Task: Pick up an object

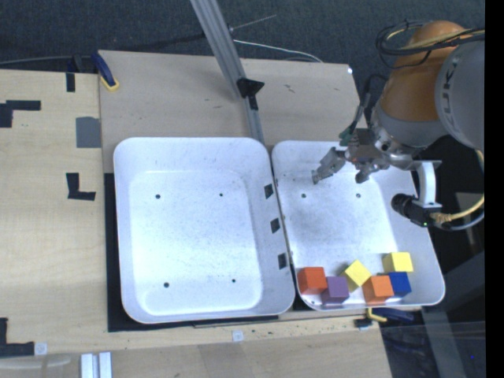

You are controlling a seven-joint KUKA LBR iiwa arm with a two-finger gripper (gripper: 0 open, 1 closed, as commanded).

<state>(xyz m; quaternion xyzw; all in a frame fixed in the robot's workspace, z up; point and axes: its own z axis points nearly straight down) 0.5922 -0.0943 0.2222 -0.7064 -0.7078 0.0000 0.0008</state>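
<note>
The gripper [341, 172] hangs apart and empty over the right bin's [331, 219] far edge; approach step; next, descend toward the blocks [356, 280] at its near edge.

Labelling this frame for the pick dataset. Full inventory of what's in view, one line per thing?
white bins: 2, side by side on the bench, left bin, right bin
orange blocks: 2, near end of right bin, one at left, one further right
yellow blocks: 2, near end of right bin, one tilted in the middle, one at right
purple block: 1, near end of right bin, beside the left orange block
blue block: 1, near right corner of right bin, touching the right orange block
metal pole: 1, grey, slanting over the bench behind the bins
arm: 1, grey with orange band, entering from right
gripper: 1, fingers spread, nothing between them, over far end of right bin
</note>
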